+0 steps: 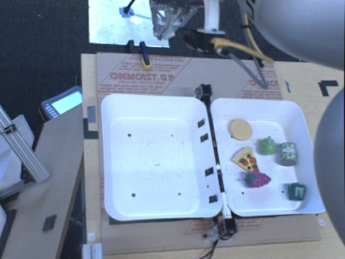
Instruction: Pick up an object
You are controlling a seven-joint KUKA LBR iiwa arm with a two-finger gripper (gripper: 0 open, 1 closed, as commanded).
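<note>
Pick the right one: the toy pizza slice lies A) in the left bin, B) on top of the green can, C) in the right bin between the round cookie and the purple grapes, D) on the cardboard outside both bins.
C: the pizza slice lies in the right bin, below the round cookie and just above the purple grapes.

Grey arm high at the upper right, tool (164, 23) seemingly pointing down, its tips blurred.

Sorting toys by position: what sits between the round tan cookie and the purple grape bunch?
In the camera view, the pizza slice lies between cookie and grapes.
</note>
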